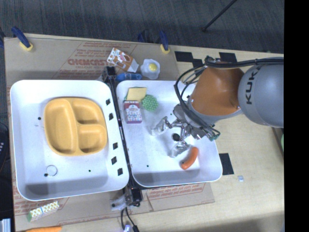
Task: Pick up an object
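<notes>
Camera view: two shallow white plastic bins sit side by side. Left bin (19,129) holds a yellow divided tray (75,125). Right bin (145,168) holds a yellow block (137,94), a bumpy green ball (150,102), a small red carton (133,112) near its far edge, and an orange carrot (189,158) near its right edge. The metal gripper (177,141) hangs just beside the carrot; whether its fingers are apart or holding anything cannot be made out.

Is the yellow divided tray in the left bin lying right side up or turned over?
Right side up. The yellow tray lies flat in the left bin, its three compartments open upward with the dividing ridges showing.
</notes>
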You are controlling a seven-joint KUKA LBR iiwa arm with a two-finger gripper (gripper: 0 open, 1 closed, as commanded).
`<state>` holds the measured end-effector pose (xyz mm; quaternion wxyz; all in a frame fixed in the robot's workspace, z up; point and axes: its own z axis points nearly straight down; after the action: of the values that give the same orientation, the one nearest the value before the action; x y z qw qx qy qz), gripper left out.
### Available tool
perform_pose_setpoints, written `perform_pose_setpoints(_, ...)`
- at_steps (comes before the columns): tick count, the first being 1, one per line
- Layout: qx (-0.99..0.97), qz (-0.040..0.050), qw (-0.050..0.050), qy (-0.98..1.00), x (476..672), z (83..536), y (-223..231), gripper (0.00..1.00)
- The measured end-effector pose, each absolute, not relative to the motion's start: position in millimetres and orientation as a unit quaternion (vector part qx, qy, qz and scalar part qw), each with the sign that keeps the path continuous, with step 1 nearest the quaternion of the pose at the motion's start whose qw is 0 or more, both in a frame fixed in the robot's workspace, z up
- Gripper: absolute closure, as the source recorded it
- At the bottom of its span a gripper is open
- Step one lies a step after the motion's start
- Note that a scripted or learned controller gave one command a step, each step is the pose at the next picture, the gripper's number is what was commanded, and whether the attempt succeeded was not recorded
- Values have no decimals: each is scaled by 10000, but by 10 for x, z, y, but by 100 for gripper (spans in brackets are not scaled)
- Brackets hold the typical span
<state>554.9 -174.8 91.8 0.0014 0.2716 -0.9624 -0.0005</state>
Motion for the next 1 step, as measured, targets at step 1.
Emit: perform_pose_setpoints(1,3953,-1,-4,-9185,5688,920,-1364,0)
